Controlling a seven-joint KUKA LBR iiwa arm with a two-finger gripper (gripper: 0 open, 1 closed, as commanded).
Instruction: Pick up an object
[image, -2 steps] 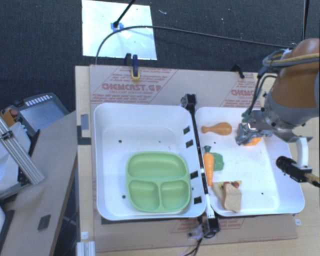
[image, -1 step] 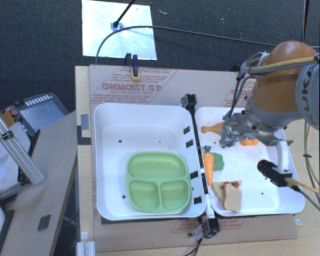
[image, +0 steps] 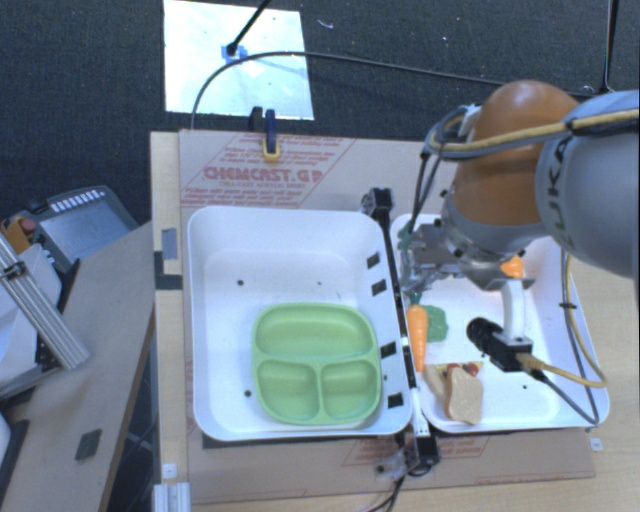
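Pincer is hanging low over the right bin's left wall, above the carrot, and whether it is gripping anything I cannot tell. Carrot is lying along that wall, toast just beyond its tip. Going down here, the tool is risking a knock on the divider or a slip off the carrot's taper. Wrist bulk is covering the bin's upper half; a green scrap is peeking out, unidentifiable. Left bin is bearing a green tray.

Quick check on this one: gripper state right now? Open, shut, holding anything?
Gripper: cannot be told. It sits low over the right bin near the carrot, with the arm's wrist covering it from this angle.
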